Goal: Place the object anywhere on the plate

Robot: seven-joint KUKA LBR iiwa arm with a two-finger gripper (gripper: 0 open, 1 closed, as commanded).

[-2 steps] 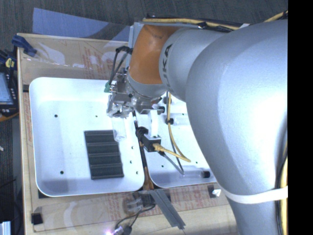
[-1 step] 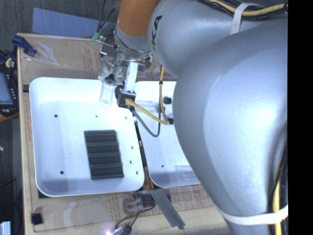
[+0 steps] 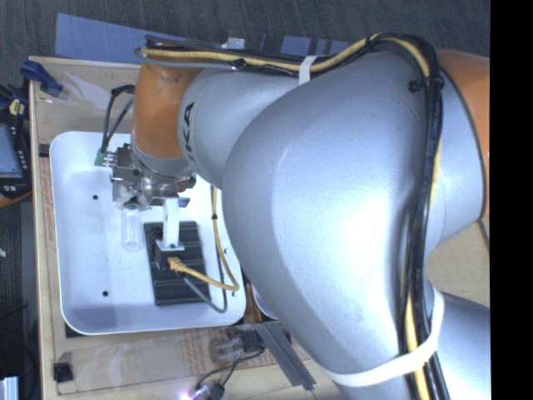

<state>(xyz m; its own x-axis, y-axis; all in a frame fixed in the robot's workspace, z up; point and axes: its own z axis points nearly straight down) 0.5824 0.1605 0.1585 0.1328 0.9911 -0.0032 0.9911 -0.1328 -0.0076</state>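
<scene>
Arm: From my remote desk, I see the grey arm (image 3: 333, 190) reaching in from the right, its bulk covering the right half of the bench (image 3: 125, 361).
Orange band: The orange band (image 3: 158, 115) sits above the wrist, over the far side of the left white bin (image 3: 71, 248).
Gripper: The gripper (image 3: 132, 223) hangs low over that bin, near its middle. I cannot tell whether it is released, clenched or grasping anything.
Object: I cannot tell where the object or the plate lies.
Bin floor: Two small dark specks (image 3: 106, 293) lie well apart, left of the gripper.
</scene>
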